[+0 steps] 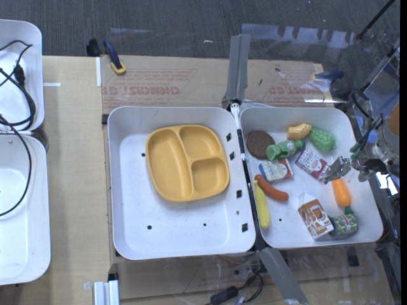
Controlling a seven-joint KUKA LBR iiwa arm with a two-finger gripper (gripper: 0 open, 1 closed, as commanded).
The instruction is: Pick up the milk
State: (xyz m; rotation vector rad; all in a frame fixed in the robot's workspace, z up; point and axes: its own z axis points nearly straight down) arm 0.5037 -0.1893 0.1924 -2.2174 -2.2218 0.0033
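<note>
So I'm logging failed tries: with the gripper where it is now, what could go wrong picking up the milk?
1. The gripper sits beside the red-and-white packet and orange carrot, so it may grab those.
2. The small white-and-blue milk carton touches the red sausage and green bottle; closing may nudge them.

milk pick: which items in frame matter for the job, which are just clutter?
Job: milk carton, right bin, gripper.

Clutter: yellow tray, left bin, hot dog, banana, carrot, cookie, green bottle, juice carton.
</note>
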